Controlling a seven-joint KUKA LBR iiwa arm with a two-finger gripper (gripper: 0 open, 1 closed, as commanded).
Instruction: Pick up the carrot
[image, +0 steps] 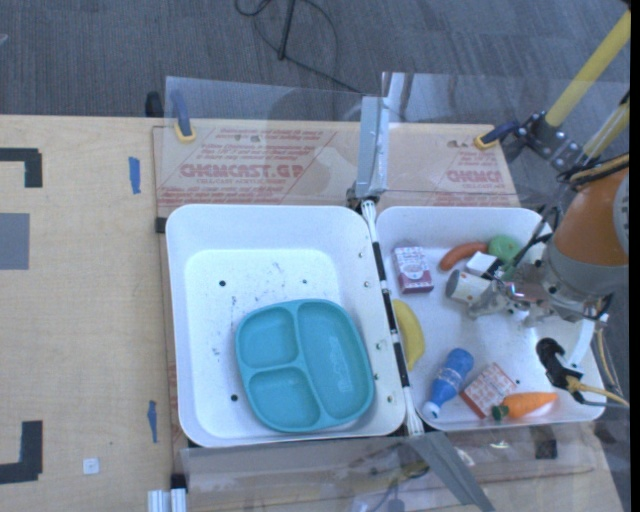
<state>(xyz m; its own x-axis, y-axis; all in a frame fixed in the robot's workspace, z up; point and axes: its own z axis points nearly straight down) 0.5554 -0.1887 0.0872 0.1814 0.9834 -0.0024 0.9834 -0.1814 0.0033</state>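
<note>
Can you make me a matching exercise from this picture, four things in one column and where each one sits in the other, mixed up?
Things:
1. teal divided plate
2. banana
3. blue bottle
4. carrot

Places:
A. right bin, near corner by the arm
B. left bin
C. right bin, against the wall shared with the left bin
D. right bin, near edge, between the banana and a small red box

Pairs: 1-B, 2-C, 3-D, 4-A
</note>
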